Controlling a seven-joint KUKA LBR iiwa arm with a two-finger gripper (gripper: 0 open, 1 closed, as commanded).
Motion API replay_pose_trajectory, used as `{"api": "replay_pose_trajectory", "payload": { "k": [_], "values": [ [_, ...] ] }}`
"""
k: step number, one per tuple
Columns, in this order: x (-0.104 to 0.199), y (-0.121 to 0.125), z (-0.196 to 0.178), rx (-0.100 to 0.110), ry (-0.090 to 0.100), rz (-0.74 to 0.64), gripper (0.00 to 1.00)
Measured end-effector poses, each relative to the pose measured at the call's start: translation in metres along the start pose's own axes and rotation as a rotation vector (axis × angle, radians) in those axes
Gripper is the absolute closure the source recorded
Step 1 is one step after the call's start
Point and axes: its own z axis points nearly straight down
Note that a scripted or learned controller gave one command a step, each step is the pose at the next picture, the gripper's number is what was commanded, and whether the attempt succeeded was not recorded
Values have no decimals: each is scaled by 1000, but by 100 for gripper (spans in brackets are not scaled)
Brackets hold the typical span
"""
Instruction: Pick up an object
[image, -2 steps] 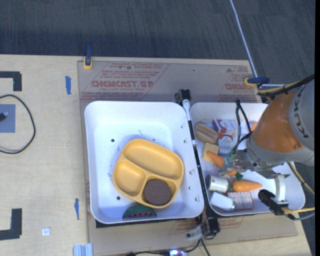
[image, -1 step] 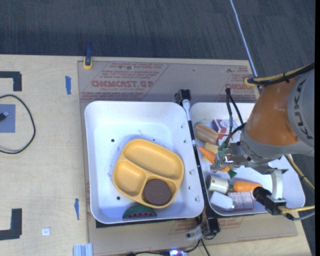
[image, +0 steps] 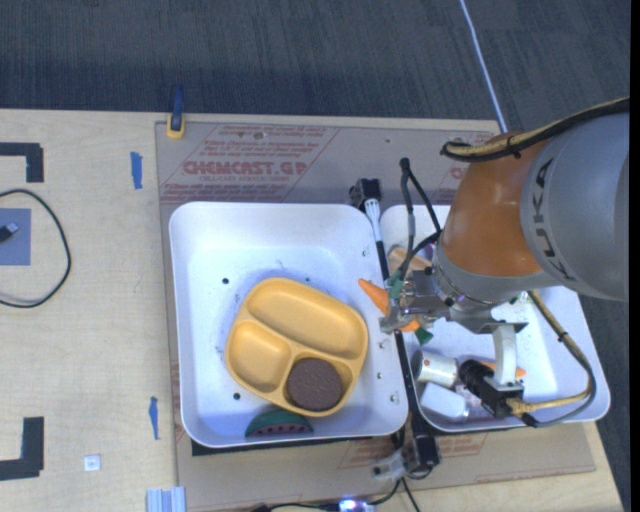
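Honestly, I cannot tell my claw's (image: 415, 310) state; it hangs over the wall between the two bins, beside an orange carrot (image: 373, 293). Left, a yellow divided plate (image: 300, 330) holding a brown cookie (image: 315, 383) lies in the left bin (image: 200, 250).

The arm (image: 590, 190) is a thick, smooth grey cylinder with dark lettering on its side and a broad orange band (image: 490, 215) above the wrist. Black and yellow cables (image: 560, 345) loop around the wrist's metal fittings.
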Motion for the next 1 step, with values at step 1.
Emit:
{"api": "replay_pose_trajectory", "payload": {
  "k": [1],
  "values": [
    [70,-16,22,4,1,0,100]
  ]
}}
